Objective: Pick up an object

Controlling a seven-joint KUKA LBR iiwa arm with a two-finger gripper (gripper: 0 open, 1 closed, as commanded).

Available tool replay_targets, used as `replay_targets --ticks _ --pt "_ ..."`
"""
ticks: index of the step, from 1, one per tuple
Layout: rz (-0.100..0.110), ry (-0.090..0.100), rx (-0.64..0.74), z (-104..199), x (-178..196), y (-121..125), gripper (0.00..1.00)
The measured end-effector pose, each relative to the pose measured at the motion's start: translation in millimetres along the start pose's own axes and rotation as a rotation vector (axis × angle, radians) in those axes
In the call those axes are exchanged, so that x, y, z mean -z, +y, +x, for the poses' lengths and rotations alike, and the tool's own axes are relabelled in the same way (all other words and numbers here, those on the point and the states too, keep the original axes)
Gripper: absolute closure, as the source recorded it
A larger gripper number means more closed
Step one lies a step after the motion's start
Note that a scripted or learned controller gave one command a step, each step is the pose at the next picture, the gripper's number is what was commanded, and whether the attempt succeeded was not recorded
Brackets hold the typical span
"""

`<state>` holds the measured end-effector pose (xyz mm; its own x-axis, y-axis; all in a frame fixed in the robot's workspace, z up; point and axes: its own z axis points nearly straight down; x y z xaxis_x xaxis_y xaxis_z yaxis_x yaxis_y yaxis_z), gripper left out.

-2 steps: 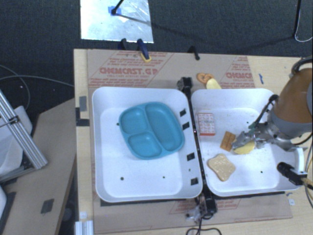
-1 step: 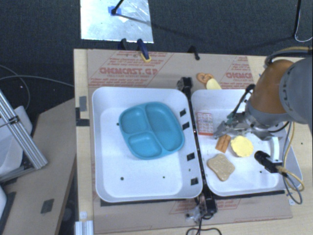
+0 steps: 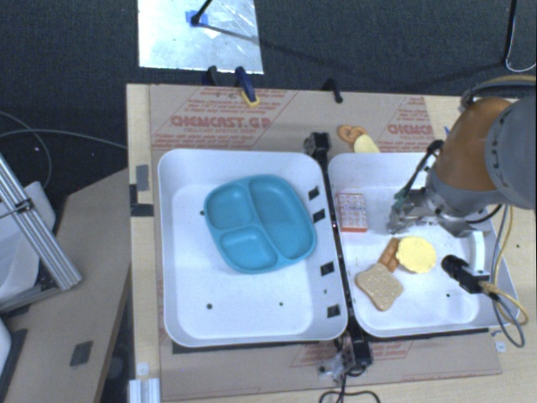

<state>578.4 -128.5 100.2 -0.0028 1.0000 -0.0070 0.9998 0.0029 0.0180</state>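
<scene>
Cardboard (image 3: 252, 117) printed "CHEMCAST GP", gripper (image 3: 403, 217) above right bin (image 3: 436, 313), finger state indiscernible

Even, fairly bright overhead light. The white bins (image 3: 252, 326) look slightly overexposed, shadows are soft, and fine detail seems mildly blurred.

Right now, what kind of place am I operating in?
Most likely a robotics lab test bench: two white bins on cardboard, a grey arm over toy food, loose cables and aluminium framing nearby.
</scene>
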Motion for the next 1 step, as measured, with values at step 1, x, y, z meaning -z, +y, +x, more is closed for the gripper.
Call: replay_targets --ticks 1 --pt "-0.003 0.004 -0.004 -38.0 -8.0 -58.8 1.0"
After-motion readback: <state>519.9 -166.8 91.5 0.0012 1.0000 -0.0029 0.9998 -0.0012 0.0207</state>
